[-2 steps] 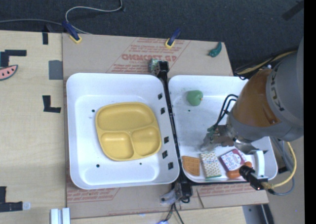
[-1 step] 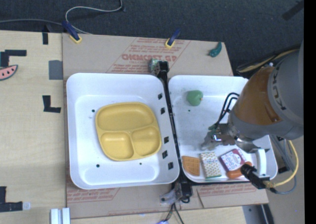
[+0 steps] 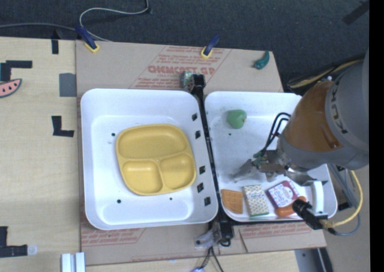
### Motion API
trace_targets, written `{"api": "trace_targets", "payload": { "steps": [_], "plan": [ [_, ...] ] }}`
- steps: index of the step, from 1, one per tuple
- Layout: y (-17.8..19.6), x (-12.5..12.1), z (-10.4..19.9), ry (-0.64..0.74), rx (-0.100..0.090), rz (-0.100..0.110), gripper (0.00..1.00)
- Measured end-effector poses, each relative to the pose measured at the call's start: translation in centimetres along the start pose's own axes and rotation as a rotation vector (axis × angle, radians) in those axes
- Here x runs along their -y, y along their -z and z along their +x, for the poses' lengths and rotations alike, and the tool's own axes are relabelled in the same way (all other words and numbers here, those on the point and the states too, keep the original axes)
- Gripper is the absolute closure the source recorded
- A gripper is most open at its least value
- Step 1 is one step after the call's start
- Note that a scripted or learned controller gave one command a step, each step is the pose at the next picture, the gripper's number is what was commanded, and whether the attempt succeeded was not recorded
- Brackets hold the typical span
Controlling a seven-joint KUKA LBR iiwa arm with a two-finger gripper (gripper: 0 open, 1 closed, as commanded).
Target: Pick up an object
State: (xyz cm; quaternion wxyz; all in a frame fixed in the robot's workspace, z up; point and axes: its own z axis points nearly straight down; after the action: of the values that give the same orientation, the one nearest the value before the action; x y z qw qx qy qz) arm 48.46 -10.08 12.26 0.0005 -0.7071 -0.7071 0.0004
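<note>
My gripper [image 3: 241, 172] hangs low over the middle of the right bin [image 3: 264, 111], reaching in from the right below the grey arm with its orange band. Nothing shows in its grasp. A small green round thing [image 3: 236, 118] lies toward the bin's far side, apart from the gripper. Along the near wall lie an orange square cracker [image 3: 232, 200], a pale speckled box [image 3: 256, 200], a purple-and-white packet [image 3: 281, 194] and a small orange piece [image 3: 287, 209]. The arm hides part of the bin's right side.
The left bin [image 3: 99, 163] holds a yellow divided plate [image 3: 157, 158]. A black clip strip [image 3: 203, 145] joins the two bins. On the cardboard behind them lie a teal piece [image 3: 261, 60] and two clamps with cables.
</note>
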Motion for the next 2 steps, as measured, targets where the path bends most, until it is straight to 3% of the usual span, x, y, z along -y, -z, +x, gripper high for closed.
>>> {"api": "trace_targets", "payload": {
  "steps": [1,2],
  "plan": [
    [-3.7,0.1,-1.6,0.001,-0.002,0.000,0.00],
    [-2.7,0.0,-1.7,-0.001,0.002,-0.004,1.00]
  ]
}}
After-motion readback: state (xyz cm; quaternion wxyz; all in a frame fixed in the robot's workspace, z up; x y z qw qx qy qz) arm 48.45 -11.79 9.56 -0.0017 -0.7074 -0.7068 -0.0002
